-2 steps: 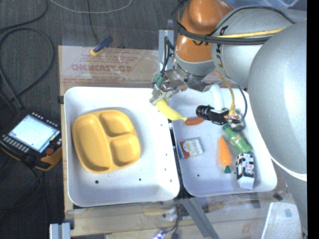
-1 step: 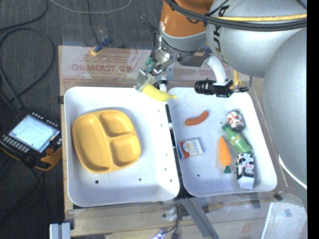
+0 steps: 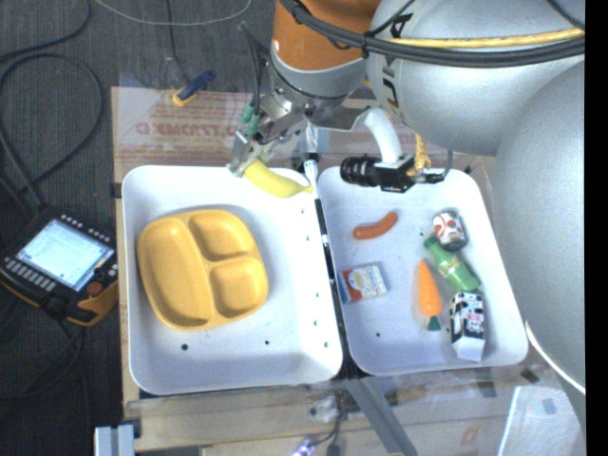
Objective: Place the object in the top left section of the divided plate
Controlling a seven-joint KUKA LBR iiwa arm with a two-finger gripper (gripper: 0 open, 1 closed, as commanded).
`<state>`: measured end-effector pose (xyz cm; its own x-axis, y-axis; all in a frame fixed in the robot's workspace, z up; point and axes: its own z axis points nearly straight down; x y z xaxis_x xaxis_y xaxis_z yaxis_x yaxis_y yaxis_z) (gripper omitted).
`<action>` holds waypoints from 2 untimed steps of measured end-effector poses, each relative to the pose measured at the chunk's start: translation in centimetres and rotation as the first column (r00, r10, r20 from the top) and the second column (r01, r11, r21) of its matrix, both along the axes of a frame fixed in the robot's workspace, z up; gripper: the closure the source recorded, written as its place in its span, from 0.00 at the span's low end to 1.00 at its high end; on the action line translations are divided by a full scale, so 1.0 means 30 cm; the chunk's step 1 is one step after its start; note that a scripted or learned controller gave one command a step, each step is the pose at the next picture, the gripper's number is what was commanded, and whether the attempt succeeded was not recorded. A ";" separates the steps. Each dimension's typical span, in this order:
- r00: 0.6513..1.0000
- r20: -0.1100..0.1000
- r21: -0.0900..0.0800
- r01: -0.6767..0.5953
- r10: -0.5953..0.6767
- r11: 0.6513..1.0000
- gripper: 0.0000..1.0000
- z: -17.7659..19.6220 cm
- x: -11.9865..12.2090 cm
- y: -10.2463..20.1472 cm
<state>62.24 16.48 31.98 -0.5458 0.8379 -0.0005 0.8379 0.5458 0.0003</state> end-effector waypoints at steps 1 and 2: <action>0.971 0.002 -0.003 -0.238 0.238 0.971 1.00 0.113 0.128 0.120; 0.925 0.000 -0.003 -0.380 0.380 0.925 1.00 -0.032 0.129 0.198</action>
